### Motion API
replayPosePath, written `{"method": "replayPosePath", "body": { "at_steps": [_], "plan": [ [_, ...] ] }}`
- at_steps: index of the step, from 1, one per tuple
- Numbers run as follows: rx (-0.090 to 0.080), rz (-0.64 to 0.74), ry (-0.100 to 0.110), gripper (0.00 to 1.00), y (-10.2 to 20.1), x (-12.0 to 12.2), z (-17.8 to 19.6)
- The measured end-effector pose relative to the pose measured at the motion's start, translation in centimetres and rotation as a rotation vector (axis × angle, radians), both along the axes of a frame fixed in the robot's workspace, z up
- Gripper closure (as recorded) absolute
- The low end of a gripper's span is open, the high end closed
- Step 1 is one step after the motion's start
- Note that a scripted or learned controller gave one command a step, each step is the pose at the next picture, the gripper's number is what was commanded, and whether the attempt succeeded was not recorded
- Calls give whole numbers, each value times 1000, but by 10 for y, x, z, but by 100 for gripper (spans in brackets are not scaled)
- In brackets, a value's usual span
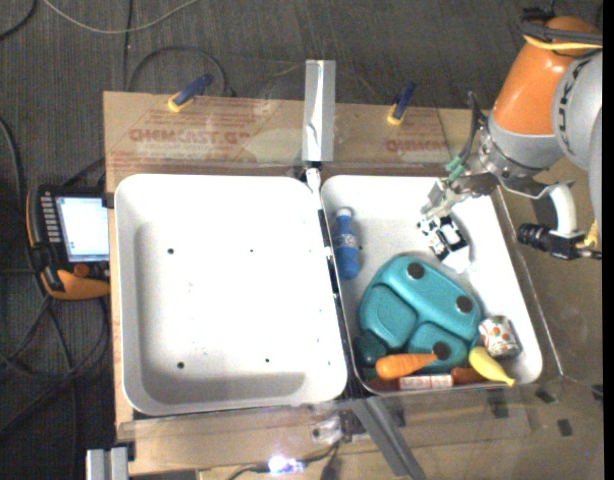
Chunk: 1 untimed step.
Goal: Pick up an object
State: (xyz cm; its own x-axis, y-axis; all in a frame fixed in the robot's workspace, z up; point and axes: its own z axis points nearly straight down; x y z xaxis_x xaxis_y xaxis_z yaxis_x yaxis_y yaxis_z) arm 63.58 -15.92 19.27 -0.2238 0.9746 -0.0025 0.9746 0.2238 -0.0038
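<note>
The arm (547, 98) enters from the far right of the scene, a bulky grey body with an orange band sitting just above the wrist. From that band it slopes down and to the left, narrowing into the wrist and then the gripper (439, 220). The gripper points down and leftward, tilted rather than plumb, and hangs over the far part of the right-hand bin (387, 190), near its right wall. Thin cables run along the wrist toward the fingers. A grey and black fitting juts out from the arm on its near right side. Whether the gripper's tips touch anything cannot be told.
</note>
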Motion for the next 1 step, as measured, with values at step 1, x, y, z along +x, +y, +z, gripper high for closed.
{"method": "replayPosePath", "body": {
  "at_steps": [1],
  "plan": [
    [-1, 0, 0, 0, 0, 0, 0]
  ]
}}
